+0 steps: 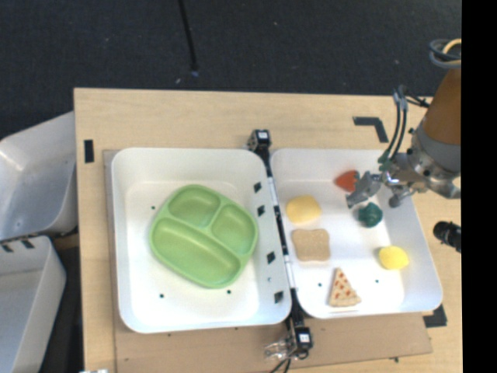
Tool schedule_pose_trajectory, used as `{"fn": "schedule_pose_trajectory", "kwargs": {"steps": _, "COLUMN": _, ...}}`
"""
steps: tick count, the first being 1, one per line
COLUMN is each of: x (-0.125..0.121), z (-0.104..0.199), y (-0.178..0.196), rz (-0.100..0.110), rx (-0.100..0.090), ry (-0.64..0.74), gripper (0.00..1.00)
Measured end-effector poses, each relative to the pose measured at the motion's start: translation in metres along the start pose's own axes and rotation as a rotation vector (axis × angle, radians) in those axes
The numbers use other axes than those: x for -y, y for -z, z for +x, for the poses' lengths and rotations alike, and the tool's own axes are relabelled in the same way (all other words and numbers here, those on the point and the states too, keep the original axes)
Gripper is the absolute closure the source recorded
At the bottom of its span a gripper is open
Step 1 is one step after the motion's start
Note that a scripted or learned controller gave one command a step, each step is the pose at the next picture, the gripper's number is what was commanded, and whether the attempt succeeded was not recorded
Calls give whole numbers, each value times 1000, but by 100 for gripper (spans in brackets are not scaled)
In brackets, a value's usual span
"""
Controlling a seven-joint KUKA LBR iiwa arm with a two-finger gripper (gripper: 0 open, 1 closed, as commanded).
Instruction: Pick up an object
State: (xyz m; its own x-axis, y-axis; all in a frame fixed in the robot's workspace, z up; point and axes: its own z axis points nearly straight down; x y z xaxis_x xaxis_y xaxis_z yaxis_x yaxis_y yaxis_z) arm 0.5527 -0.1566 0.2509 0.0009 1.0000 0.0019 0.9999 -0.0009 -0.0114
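My gripper [377, 192]: over the right bin, near its upper right part, reaching in from the right. My two fingers stand apart — one ends toward the red piece, the other toward the bin's right wall — and nothing sits between them.
My arm: grey wrist with the orange band above it, at the right edge of the view, cables running along it.
Dark green object [370, 215]: small and roundish, on the floor of the right bin, just below my fingertips. I cannot tell whether a finger touches it.
Red object [346, 180]: small, lying in the upper part of the right bin, just beside my left-hand finger tip as the camera sees it.
Yellow roll [303, 209]: rounded, near the left wall of the right bin, well apart from my fingers.
Toast slice [311, 245]: tan and squarish, just below the yellow roll.
Pizza slice [342, 288]: a triangle with red spots, near the front wall of the right bin.
Lemon [394, 257]: small yellow ball, toward the right wall, below the dark green object.
Right bin [419, 286]: shallow, white, holding all six small pieces.
Left bin [132, 286]: shallow, white, touching the right bin along the middle seam.
Green tray [203, 235]: a light green divided plate — three compartments — lying flat in the middle of the left bin.
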Motion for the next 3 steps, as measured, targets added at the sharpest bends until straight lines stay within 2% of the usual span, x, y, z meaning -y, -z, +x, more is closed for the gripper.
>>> {"fn": "schedule_pose_trajectory", "kwargs": {"steps": 1, "x": -2, "z": 0, "y": 7, "rz": -12, "rx": 2, "ry": 3, "gripper": 0}}
{"fn": "schedule_pose_trajectory", "kwargs": {"steps": 2, "x": -5, "z": 2, "y": -36, "rz": -9, "rx": 3, "ry": 0, "gripper": 0}}
{"fn": "schedule_pose_trajectory", "kwargs": {"steps": 3, "x": 3, "z": -1, "y": -82, "rz": -7, "rx": 3, "ry": -2, "gripper": 0}}
